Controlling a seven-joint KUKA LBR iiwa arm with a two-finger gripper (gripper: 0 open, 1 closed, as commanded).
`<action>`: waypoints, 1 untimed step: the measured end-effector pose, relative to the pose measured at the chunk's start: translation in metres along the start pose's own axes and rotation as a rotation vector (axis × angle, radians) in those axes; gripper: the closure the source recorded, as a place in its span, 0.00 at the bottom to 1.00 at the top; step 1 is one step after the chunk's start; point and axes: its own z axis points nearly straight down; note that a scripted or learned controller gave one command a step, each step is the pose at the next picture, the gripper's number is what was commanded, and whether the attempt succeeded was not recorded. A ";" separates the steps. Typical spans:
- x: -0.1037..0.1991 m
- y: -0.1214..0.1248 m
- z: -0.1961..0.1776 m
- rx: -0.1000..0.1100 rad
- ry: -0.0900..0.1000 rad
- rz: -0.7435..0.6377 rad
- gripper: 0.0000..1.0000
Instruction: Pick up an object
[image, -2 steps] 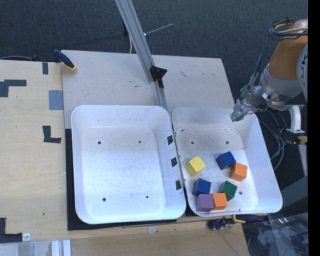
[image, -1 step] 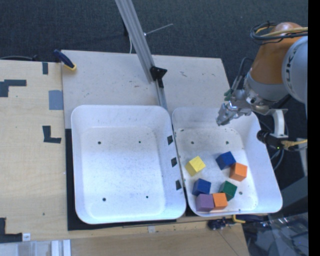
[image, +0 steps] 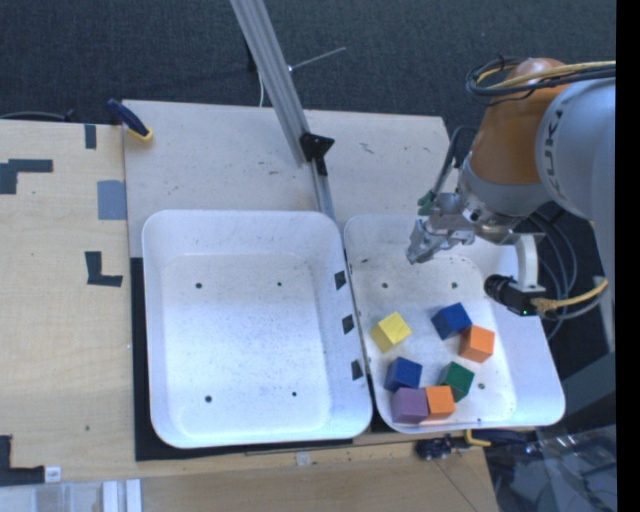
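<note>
Several small blocks lie in the right bin (image: 520, 400): a yellow block (image: 392, 329), two blue blocks (image: 451, 320) (image: 404, 373), two orange blocks (image: 477, 343) (image: 440, 400), a green block (image: 458, 379) and a purple block (image: 409, 404). My gripper (image: 424, 246) hangs over the far part of this bin, above and behind the blocks, with nothing seen between its fingers. The yellow block is the nearest one to it, lower and to the left.
The left bin (image: 240, 320) stands beside the right one, sharing a raised rim in the middle. A slanted metal pole (image: 280, 85) with a black clamp (image: 316, 147) runs down to the bins' far edge. The arm's cables (image: 545, 295) hang at the right.
</note>
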 end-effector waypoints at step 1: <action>0.057 -0.029 -0.008 0.000 0.001 -0.002 1.00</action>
